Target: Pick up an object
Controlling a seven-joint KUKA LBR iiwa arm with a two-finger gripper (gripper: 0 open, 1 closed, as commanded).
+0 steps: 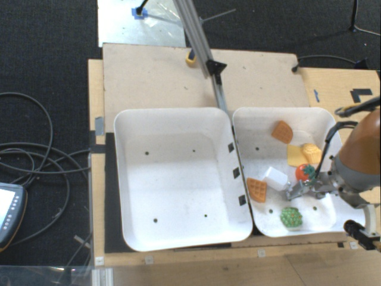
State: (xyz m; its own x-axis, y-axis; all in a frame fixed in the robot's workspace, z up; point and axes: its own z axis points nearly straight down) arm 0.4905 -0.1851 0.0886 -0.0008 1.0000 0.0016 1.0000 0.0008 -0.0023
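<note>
My gripper [297, 190] is low inside the right bin [324, 117], reaching in from the right. It sits just below a red tomato-like piece [305, 172] and right of a white block [275, 177]. A waffle-patterned orange square [257, 189] lies to its left near the bin's left wall. A green knobbly ball [291, 217] lies just in front of it. Further back are a flat yellow slice [296, 155], a yellow lump [312, 152] and an orange-brown piece [282, 131]. Nothing visibly sits in the gripper.
The left bin [128, 124] stands beside the right one, their walls meeting along the middle. A slanted metal pole [196, 31] crosses the back of the bench. Cables and a pendant [9, 210] lie on the floor at left.
</note>
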